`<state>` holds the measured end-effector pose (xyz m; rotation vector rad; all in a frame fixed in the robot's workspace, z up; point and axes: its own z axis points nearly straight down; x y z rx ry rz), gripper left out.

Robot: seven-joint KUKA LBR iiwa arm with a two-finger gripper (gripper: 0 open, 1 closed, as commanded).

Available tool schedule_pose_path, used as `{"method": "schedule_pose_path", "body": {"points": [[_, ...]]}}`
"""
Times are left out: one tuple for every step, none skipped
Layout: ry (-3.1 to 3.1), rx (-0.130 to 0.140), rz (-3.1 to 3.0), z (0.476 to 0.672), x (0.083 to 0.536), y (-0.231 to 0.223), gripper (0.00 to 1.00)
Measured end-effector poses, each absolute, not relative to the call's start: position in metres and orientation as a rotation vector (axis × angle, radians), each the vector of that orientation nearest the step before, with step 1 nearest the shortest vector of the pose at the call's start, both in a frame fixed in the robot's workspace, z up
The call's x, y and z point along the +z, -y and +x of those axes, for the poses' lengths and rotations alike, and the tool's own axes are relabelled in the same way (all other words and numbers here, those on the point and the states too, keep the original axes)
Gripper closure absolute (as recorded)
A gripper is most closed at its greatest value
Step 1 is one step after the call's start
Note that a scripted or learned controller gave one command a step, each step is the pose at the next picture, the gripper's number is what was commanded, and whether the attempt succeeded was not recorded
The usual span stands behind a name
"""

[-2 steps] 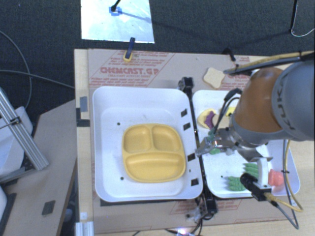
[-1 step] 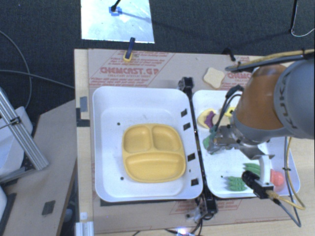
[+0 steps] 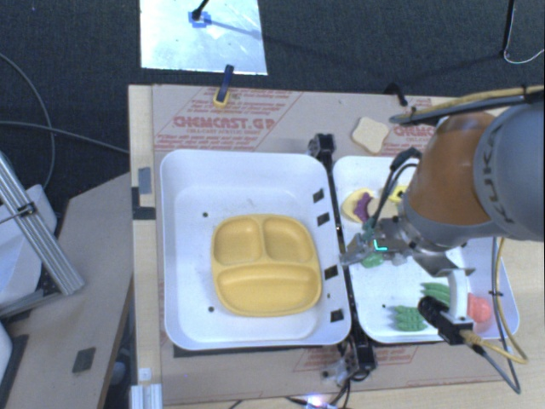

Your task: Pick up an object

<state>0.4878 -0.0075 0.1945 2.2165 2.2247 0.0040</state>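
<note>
The gripper (image 3: 371, 250) hangs low over the left part of the right bin (image 3: 368, 313), under the grey and orange arm. A small green object (image 3: 372, 262) lies right beneath it, partly hidden, and I cannot tell if it is touched. A yellow and purple object (image 3: 360, 203) lies just behind the gripper. Near the bin's front lie a green leafy toy (image 3: 409, 318), another green piece (image 3: 436, 291) and a red-pink object (image 3: 479, 310). The arm hides the back right of this bin.
The left bin (image 3: 192, 186) holds a yellow divided plate (image 3: 266, 264). A tan slice-shaped piece (image 3: 370, 135) lies on the cardboard behind the right bin. A black clamp strip (image 3: 334, 228) runs between the two bins. Cables trail at the front right.
</note>
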Motion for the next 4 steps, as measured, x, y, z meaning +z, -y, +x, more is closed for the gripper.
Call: {"method": "schedule_pose_path", "body": {"points": [[-2.228, 0.008, 2.211, 0.489, 0.205, 0.007, 1.00], [-2.227, 0.007, 2.213, 0.489, 0.205, 0.007, 0.00], [-2.230, 0.011, 2.207, 0.490, 0.216, 0.007, 1.00], [-2.230, 0.010, 2.208, 0.490, 0.215, 0.007, 0.00]]}}
